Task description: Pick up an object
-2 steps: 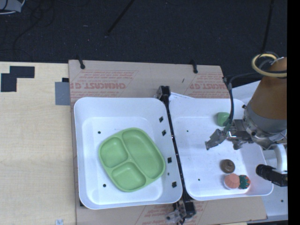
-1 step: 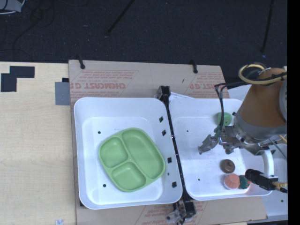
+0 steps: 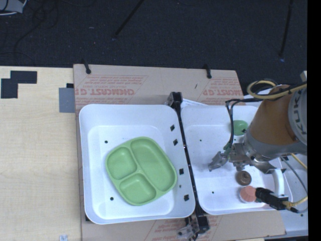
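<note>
— Dark carpet (image 3: 165, 24) is behind, and in front a pale wooden bench (image 3: 35, 159) with a sheet of cardboard (image 3: 150, 84) under two white bins. Do you see them side by side?

— Yes. What lies in the left bin (image 3: 125, 109)?

— One green plate (image 3: 141, 170) with three sections, flat on the bottom, a little turned.

— And the right bin (image 3: 210, 202)?

— Three small things. A brown disc (image 3: 244, 177) lies toward the right, and a pink disc (image 3: 247, 195) is just below it, near the front wall. A green piece (image 3: 239, 127) is near the back, half hidden by the arm (image 3: 273, 122).

— Where is the gripper (image 3: 217, 163)?

— It is low over the middle of the right bin, pointing to the left, above bare white floor.

— Is it spread or closed?

— I cannot tell; it looks small and grey, and the shape is not clear.

— How do the things lie relative to it?

— The brown disc is near it, to the right and slightly lower, under the wrist. The pink disc is further down on the same side. The green piece is up and to the right. I see none of them inside the gripper.
</note>
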You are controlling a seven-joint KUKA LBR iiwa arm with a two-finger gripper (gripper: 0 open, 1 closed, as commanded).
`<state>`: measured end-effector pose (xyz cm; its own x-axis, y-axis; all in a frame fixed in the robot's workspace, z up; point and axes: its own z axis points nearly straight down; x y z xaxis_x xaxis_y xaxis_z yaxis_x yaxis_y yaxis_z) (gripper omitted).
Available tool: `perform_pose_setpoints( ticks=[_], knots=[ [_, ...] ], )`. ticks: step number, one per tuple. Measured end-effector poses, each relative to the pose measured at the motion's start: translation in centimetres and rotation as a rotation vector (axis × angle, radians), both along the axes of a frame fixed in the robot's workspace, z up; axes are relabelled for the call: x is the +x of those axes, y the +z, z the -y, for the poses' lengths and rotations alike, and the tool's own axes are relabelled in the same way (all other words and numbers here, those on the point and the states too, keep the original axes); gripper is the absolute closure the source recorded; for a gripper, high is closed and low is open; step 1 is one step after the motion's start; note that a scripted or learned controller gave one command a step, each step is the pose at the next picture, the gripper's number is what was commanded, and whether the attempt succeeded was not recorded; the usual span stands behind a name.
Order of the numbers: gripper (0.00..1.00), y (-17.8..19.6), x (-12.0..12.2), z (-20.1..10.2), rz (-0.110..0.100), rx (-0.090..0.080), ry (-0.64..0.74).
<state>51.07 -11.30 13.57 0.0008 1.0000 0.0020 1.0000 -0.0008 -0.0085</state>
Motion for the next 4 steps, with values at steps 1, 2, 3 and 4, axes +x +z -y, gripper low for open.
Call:
perform_pose_setpoints(
  ticks=[1,2,3,4],
  knots=[
    [1.00,1.2,0.0,0.1,0.002,0.000,-0.007],
    [1.00,5.8,0.6,0.9,0.010,-0.003,-0.002],
    [1.00,12.0,1.1,0.9,0.012,-0.003,0.001],
    [1.00,16.4,1.2,1.0,0.010,-0.002,0.001]
  ],
)
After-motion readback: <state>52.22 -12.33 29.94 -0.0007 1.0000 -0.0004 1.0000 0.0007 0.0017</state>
